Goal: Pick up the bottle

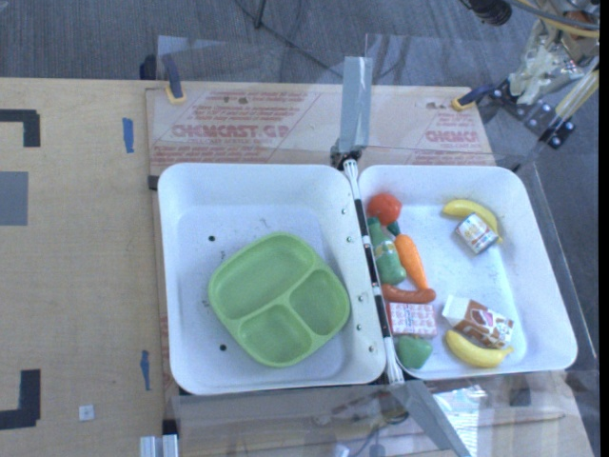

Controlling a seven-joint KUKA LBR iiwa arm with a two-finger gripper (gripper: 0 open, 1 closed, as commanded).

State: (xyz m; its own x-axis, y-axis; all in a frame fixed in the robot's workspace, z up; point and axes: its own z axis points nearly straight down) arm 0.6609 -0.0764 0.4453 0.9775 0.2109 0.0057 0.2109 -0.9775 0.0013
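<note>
Judging from the layout, nothing is done yet: the green bottle lies untouched along the right bin's left wall, while the gripper sits upper right, its state undeterminable.

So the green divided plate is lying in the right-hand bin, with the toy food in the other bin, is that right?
Not quite: the camera view shows the green divided plate lying in the left-hand bin, with the toy food, such as the carrot, in the other bin.
</note>
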